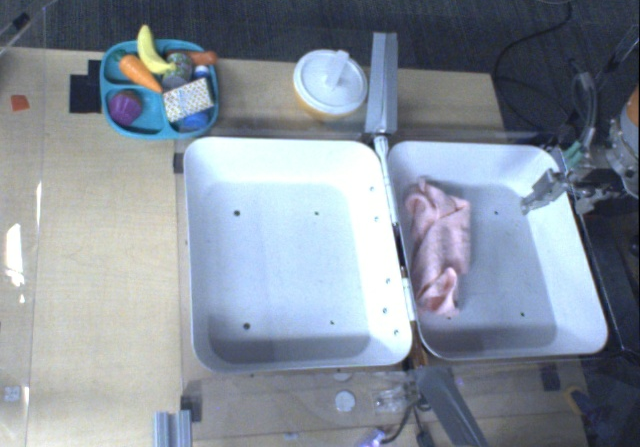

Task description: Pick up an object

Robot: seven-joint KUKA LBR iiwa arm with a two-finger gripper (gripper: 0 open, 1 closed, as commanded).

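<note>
A crumpled pink cloth (438, 245) lies in the left half of the right bin (560, 335), stretched from the bin's far part toward its front. My gripper (548, 191) hangs at the right bin's far right side, close to the rim, well to the right of the cloth and apart from it. Nothing shows in the gripper. The grey arm (606, 167) comes in behind it from the right edge.
The left bin (285, 255) sits beside the right one, with a metal divider post (381, 85) behind their joint. A round white-lidded container (330, 83) and a blue tray of toy food (158, 87) stand on the bench behind the left bin.
</note>
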